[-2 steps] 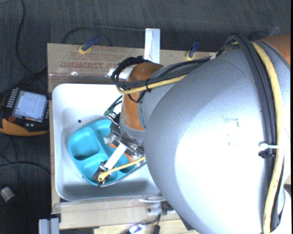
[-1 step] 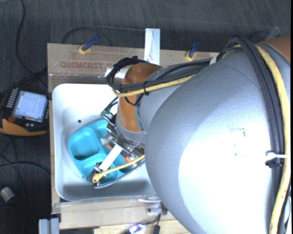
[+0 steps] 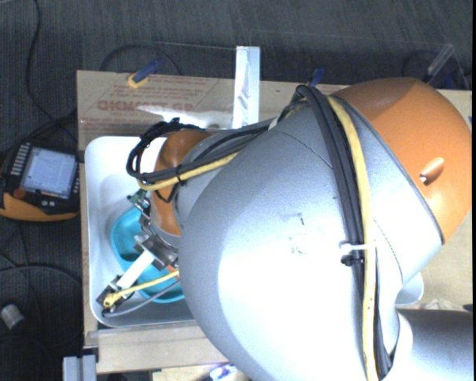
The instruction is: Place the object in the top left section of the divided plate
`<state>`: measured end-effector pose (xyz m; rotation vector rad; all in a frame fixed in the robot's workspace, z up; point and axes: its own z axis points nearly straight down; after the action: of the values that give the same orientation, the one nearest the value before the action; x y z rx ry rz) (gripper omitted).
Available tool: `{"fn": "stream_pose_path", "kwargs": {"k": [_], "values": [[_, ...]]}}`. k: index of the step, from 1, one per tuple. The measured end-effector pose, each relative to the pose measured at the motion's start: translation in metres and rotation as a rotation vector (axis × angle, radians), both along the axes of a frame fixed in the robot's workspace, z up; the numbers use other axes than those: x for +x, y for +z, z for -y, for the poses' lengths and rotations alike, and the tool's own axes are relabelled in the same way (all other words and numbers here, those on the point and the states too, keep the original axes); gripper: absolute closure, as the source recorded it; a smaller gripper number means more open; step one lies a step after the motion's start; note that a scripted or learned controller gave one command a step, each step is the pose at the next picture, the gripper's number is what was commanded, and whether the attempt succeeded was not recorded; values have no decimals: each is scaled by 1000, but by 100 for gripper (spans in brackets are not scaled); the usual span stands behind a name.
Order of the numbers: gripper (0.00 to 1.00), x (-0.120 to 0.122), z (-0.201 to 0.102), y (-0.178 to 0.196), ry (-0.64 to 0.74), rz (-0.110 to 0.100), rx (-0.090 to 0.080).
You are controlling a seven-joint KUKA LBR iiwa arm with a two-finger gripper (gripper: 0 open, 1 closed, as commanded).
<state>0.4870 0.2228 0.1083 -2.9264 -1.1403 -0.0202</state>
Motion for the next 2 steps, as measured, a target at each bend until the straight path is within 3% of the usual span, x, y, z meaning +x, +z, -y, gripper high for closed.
{"fn": "stream_pose_path", "kwargs": {"k": [1,2], "values": [[100,-4,-10,108,334,-15,-12],[100,-5,2,68,61,-18,-11]]}}
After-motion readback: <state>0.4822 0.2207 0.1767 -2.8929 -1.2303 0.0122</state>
